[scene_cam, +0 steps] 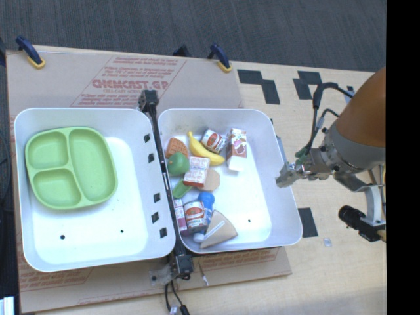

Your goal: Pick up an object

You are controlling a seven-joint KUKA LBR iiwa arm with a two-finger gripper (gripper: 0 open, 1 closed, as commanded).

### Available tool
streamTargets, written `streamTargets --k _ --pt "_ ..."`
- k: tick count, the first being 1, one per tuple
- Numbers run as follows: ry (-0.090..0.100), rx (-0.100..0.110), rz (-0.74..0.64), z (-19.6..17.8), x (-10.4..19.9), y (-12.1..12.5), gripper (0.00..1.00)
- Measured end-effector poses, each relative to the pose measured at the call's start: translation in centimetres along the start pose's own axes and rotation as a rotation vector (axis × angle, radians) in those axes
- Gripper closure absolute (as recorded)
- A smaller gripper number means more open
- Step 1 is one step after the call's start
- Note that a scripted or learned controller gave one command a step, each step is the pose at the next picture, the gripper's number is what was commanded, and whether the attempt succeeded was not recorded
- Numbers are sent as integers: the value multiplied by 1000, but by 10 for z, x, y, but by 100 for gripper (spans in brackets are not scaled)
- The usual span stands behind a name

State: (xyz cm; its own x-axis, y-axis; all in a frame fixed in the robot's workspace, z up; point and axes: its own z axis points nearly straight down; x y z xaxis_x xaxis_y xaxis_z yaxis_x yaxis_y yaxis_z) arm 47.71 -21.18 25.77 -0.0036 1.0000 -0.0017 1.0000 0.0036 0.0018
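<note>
Camera view puts the grey two-finger gripper (286, 176) just outside the right rim of the right shallow white bin (286, 210), carrying nothing; its spread cannot be judged. Candidate objects crowd that bin's left half, the yellow plastic banana (203, 149) among them. A good approach centres over one item standing clear before descending.

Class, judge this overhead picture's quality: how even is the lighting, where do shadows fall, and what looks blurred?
Camera view: lighting soft and even, no harsh glare on the two shallow white bins; faint shadows beside the green divided plastic tray; small packets' labels too coarse to read; the metal two-finger gripper looks slightly soft at the right bin's edge.
</note>
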Motion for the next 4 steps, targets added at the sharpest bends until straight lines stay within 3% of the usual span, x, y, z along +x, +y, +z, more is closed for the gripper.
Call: streamTargets --k 1,3,4 --pt "1 4 -3 40 1 68 100" --pt "2 3 -1 6 1 0 100" --pt "2 5 -2 30 1 -1 100"
